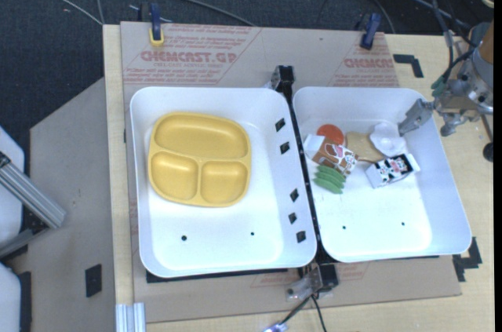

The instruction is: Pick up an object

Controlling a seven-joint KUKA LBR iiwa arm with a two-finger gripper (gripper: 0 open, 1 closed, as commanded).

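The gripper [426, 117] sits at the right edge of the camera view, over the upper right rim of the right bin [439, 232]. 2 grey fingers show: 1 slants down-left over the bin's rim toward the objects, the other lies just to its right. They stand apart with nothing between them, so the gripper is spread and holds no object. Above them, the grey wrist of the arm [471, 83] leaves the view at the right.

Just left of the slanting finger, a small white crumpled piece [386, 139] lies on the bin floor, close to the fingertip; whether they touch cannot be told. Below it rests a small black-and-white printed carton [390, 169], tilted. Left of these lie a flat tan piece [361, 142], an orange-red round object [331, 133], a small red-and-white printed box [337, 158] and a green ribbed object [331, 180], clustered in the upper left part of the right bin, near the wall shared by the 2 bins.

The left bin [212, 244] holds a yellow tray with 3 compartments [201, 158], lying flat in its upper left area. Both bins rest on a cardboard sheet [196, 56] fixed by 2 blue clamps [156, 23] at the far edge.
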